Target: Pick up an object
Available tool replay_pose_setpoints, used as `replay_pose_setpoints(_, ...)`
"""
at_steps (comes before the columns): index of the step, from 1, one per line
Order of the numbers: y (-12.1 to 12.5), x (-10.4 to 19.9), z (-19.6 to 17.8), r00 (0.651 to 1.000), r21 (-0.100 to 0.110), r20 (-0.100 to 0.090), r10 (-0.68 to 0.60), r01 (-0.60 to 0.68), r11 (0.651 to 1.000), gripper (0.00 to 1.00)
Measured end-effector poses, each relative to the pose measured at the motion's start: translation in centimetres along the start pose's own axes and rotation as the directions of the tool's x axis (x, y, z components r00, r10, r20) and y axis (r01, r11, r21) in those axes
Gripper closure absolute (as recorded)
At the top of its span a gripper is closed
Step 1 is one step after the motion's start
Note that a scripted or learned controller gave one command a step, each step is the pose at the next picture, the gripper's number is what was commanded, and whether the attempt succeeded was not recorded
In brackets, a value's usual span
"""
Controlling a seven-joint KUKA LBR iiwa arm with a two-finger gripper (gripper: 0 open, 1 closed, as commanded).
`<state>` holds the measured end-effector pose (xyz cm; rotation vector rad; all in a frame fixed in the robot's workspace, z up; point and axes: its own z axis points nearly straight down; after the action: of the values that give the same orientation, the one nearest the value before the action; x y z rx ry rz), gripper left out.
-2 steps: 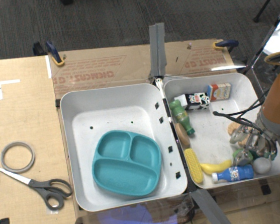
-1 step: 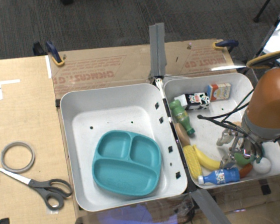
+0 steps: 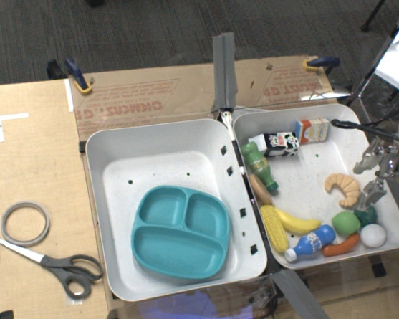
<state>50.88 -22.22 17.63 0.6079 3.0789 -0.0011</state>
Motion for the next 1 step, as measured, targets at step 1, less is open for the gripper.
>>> replay_pose_setpoints(1, 2.81, 2.82, 8.45, 0.998, -0.001, -0.001, -0.058, 0.058, 0.998, 0.0)
